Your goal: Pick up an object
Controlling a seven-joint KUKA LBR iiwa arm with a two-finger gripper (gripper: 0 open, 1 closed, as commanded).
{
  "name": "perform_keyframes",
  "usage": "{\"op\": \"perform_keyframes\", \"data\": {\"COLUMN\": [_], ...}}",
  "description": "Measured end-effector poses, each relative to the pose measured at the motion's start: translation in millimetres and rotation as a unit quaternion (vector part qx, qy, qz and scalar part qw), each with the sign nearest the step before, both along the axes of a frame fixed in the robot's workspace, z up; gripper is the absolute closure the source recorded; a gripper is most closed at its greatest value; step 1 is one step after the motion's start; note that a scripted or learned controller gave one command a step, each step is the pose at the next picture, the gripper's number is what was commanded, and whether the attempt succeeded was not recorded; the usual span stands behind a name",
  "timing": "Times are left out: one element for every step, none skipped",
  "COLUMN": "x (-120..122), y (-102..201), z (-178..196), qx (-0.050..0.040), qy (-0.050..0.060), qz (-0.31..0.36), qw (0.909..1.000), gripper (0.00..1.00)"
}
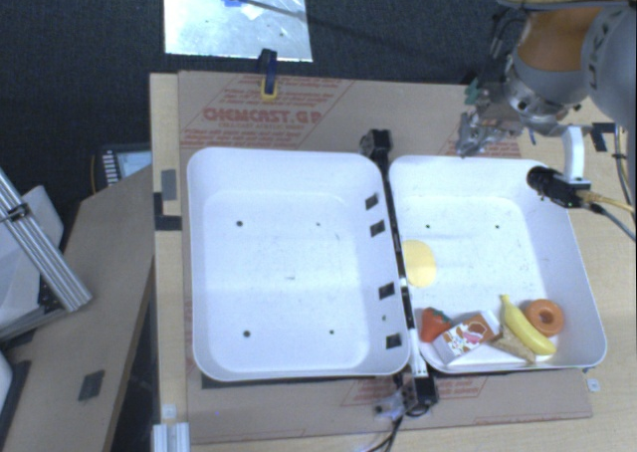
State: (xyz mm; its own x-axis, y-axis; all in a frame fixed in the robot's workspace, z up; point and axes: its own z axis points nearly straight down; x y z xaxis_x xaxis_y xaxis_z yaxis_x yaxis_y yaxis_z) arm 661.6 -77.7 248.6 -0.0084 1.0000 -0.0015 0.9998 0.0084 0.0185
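The right bin point(468, 206) holds a pale yellow round piece point(419, 264) near its left wall. Along its front edge lie a red piece point(434, 324), a small red and white packet point(465, 337), a yellow banana point(526, 326) and an orange ring-shaped piece point(543, 317). My gripper point(476, 137) hangs above the back rim of the right bin, well away from all of them. Nothing shows between its fingers.
The left bin point(289, 261) sits beside the right one, with black clips point(383, 231) along the shared wall. A cardboard sheet point(269, 107) lies under both bins. A shiny metal plate point(237, 2) is at the back.
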Motion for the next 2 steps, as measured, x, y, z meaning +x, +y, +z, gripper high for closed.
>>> {"op": "perform_keyframes", "data": {"x": [-27.5, -110.2], "y": [58.3, 124.5], "z": [-24.3, -49.9], "qx": [0.0016, 0.0024], "qy": [0.01, 0.013], "qz": [0.0, 0.001], "qw": [0.9999, 0.9999], "gripper": [1.0, 1.0]}}
